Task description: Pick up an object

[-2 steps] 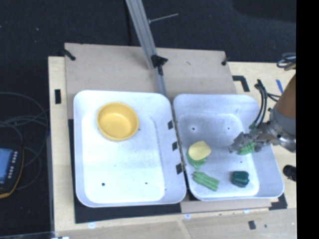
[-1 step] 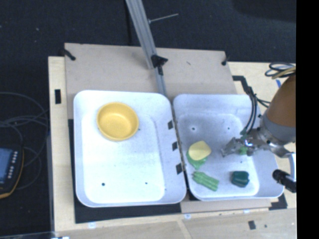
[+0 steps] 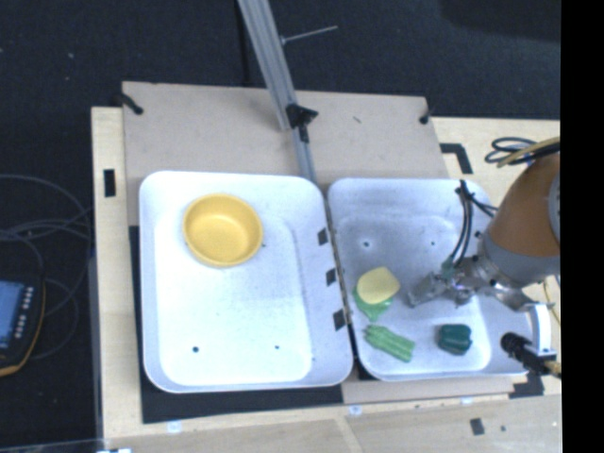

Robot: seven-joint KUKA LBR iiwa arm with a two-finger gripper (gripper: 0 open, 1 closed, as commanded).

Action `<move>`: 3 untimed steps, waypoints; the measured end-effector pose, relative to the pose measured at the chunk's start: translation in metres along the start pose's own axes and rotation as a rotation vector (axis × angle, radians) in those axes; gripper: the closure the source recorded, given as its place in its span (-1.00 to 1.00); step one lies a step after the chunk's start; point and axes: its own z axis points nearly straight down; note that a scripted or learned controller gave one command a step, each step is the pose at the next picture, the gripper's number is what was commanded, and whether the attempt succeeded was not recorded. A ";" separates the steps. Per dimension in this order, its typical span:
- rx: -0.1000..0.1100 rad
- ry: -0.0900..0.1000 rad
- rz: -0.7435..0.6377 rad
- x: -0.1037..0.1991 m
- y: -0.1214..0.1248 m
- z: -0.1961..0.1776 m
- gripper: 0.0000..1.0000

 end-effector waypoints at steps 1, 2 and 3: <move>-0.004 0.001 0.001 0.000 0.001 -0.012 1.00; -0.004 0.000 -0.001 -0.001 0.000 -0.054 1.00; -0.005 -0.001 -0.001 -0.001 0.005 -0.098 1.00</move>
